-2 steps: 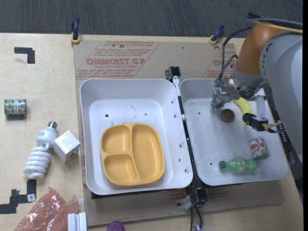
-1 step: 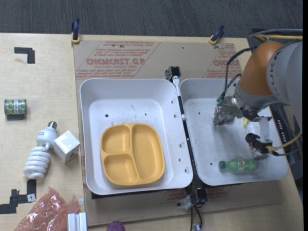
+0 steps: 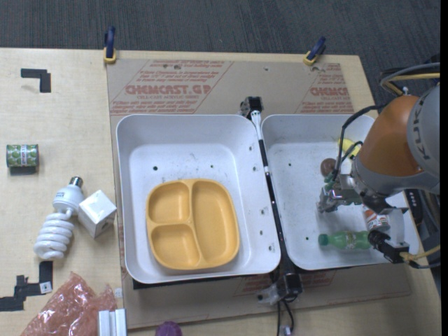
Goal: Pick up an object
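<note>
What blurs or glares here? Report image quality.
Camera view: even overhead light, soft shadows inside the white bins; yellow plate sharp; mild sheen on the brown board; the pincer and the green bottle are small and slightly blurred, so details there are hard to read.

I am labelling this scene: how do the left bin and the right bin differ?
The left bin holds a yellow divided plate; the right bin holds a green bottle lying on its side. The arm's gripper is over the right bin, not the left bin. Both are shallow and white.
</note>
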`<action>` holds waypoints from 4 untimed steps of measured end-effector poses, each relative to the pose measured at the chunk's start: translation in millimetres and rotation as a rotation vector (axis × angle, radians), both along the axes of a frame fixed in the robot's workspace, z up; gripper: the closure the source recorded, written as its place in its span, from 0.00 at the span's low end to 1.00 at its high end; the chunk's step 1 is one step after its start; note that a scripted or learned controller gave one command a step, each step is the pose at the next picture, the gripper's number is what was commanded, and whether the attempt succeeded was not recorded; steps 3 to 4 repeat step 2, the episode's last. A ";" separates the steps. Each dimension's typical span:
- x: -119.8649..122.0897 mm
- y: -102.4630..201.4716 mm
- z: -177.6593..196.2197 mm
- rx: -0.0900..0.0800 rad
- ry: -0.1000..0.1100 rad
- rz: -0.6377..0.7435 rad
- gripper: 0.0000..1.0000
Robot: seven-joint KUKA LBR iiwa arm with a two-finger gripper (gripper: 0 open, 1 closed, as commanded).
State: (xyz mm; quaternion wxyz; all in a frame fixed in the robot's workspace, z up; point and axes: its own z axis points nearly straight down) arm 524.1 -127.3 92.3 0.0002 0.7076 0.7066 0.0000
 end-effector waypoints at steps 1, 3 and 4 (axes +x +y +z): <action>82.1 -41.2 0.6 -0.001 -0.001 0.004 0.00; 61.8 22.1 0.1 0.000 0.001 0.003 0.00; 61.8 22.1 0.1 0.000 0.001 0.003 0.00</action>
